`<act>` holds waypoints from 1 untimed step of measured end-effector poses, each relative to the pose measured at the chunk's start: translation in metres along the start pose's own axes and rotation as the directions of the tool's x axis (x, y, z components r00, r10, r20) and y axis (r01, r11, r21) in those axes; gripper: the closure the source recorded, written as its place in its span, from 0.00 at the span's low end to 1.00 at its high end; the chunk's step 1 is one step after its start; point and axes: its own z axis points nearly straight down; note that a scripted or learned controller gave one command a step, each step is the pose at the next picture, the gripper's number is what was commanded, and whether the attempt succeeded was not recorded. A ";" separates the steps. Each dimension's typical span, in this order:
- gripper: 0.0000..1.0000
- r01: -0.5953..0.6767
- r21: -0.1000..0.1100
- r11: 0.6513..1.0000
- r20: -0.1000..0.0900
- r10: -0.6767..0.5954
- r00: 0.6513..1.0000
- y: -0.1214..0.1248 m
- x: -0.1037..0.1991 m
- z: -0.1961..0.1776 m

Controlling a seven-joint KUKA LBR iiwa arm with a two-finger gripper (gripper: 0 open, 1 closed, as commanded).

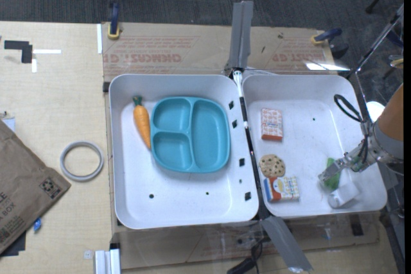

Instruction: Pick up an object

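- Camera view, lower right of frame: gripper (345, 167) is lowered into the right bin (302, 83), close to its right wall; the arm enters from the right edge.
- Whether the tool is apart, together, or clamped on anything cannot be told; it is small and blurred here.
- A green item (331, 175) lies at the tool tip, with a white item (343, 196) just below it, both in the bin's lower right corner. Contact cannot be confirmed.
- The green item is judged to be the pick target, since the tool is placed right over it. Nothing is seen lifted.
- Corner placement is judged risky: the walls crowd the approach, and the white item could be nudged.
- Centre right of frame, along the right bin's left side: a pink box (271, 124), a cookie (272, 166) and a small carton (282, 188) are lined up, well apart from the tool.
- Centre left of frame: the left bin (128, 202) carries a teal tray (191, 135) with a carrot (142, 122) just beside its left edge.
- Left of frame: a tape roll (81, 160) sits on the bench outside the bins.
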 end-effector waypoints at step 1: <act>1.00 -0.003 -0.003 1.000 0.002 0.003 1.000 0.001 -0.001 -0.010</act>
